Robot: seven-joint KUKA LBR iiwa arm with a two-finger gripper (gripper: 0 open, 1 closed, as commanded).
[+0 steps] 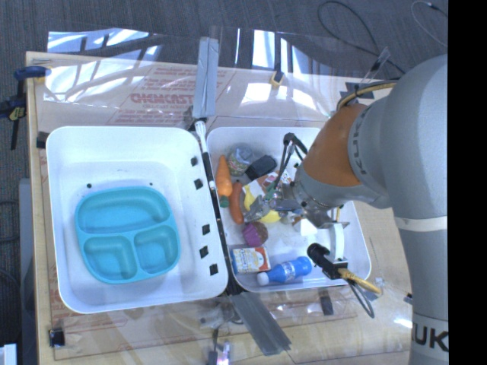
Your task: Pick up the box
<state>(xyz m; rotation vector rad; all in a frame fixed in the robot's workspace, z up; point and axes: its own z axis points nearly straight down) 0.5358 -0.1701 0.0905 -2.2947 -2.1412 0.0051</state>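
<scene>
We saw the right bin (259, 137) crowded near the middle of the frame. A carrot (223, 176) lay along its left wall, with a black object (261, 166) up and to the right of it. A yellow item (251, 201) and a purple item (255, 233) sat lower down. The left bin (61, 166) held a blue divided tray (125, 233). The gripper (271, 201) sat low among the clutter, close to the yellow item; we could not tell whether it was open or closed. The box (249, 259) lay at the right bin's lower left, below the gripper and apart from it. The purple item was between them, and a blue bottle (290, 270) lay just right of the box.
</scene>
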